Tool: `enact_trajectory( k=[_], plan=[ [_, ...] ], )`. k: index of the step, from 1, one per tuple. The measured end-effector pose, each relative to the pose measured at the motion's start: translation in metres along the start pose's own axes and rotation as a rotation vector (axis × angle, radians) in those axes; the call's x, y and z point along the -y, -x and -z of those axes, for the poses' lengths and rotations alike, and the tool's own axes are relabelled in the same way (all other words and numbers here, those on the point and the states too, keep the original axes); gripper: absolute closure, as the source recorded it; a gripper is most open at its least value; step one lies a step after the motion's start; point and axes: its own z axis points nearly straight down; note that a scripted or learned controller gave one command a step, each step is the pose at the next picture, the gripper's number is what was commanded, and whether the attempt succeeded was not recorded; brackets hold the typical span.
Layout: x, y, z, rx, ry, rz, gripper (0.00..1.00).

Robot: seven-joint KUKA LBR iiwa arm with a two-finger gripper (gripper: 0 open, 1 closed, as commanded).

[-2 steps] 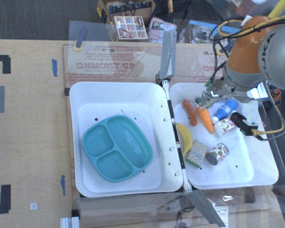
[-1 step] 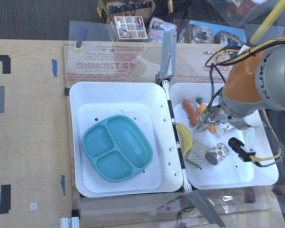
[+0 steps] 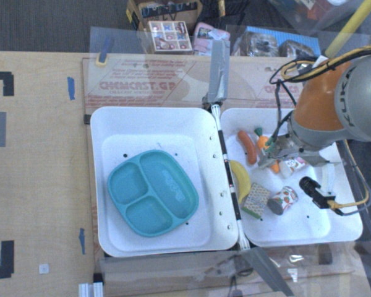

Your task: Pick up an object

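**Hand low in the right bin, among the small things**

The arm [image 3: 334,104] comes in from the right and bends down over the right bin [image 3: 346,231]. Its hand [image 3: 273,155] sits low in the upper middle part of that bin. The wrist above hides it, so I cannot tell whether it is open or closed, and nothing can be seen held in it.

Several things lie in the right bin. A sausage [image 3: 247,148] lies slanted near the left wall, and a carrot [image 3: 261,140] with a green top lies just beside it, right at the hand's left side. A small white carton [image 3: 294,164] lies just to the right of the hand and a little nearer the camera. A banana [image 3: 240,179] runs along the left wall below the sausage. At its lower end is a checked sponge [image 3: 256,200], tilted. Next to the sponge a can [image 3: 284,200] lies on its side. These last three are apart from the hand.

The left bin [image 3: 105,122] holds a teal plate [image 3: 151,192] with three compartments, lying flat and turned at an angle. The two bins meet along their inner walls. Both sit on a wooden counter [image 3: 37,166] that has bits of blue tape [image 3: 70,88] on it. A cardboard box [image 3: 164,8] stands on the floor beyond the bins.
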Motion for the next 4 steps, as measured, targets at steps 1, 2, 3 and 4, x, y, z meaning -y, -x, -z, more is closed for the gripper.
enact_trajectory(
  k=[1,2,3,4],
  plan=[
    [-0.058,-0.018,0.085,0.000,-0.006,-0.219,1.00],
    [-0.058,-0.018,0.085,0.000,-0.006,-0.219,0.00],
    [-0.052,0.027,-0.013,0.000,-0.002,-0.087,0.00],
    [-0.053,0.027,-0.002,-0.001,-0.001,-0.086,1.00]
  ],
)
